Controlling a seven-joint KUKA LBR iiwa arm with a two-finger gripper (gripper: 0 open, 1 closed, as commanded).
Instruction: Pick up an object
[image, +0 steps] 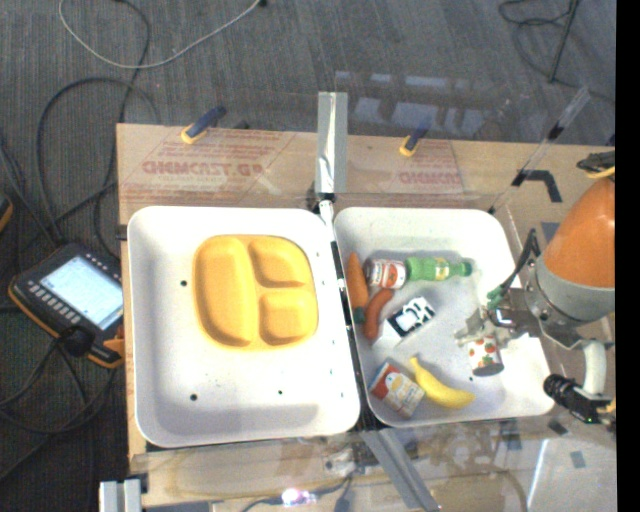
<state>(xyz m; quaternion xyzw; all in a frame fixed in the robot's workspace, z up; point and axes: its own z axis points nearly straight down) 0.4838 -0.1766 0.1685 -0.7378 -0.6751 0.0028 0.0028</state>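
One pincer (484, 338), its state impossible to tell, hovers in the right bin (500, 235); descend squarely over the banana (440, 385), avoiding neighbours.

Yellow divided tray (257, 290) in left bin (150, 400), handheld pendant (66, 295) on floor

Glossy yellow plastic tray (256, 290) lies in a smooth white plastic bin (160, 380); bench (150, 165) looks like matt wood.

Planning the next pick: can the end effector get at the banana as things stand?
Probably yes. The banana lies uncovered near the right bin's front, only a can beside it, and the end effector hovers close by.
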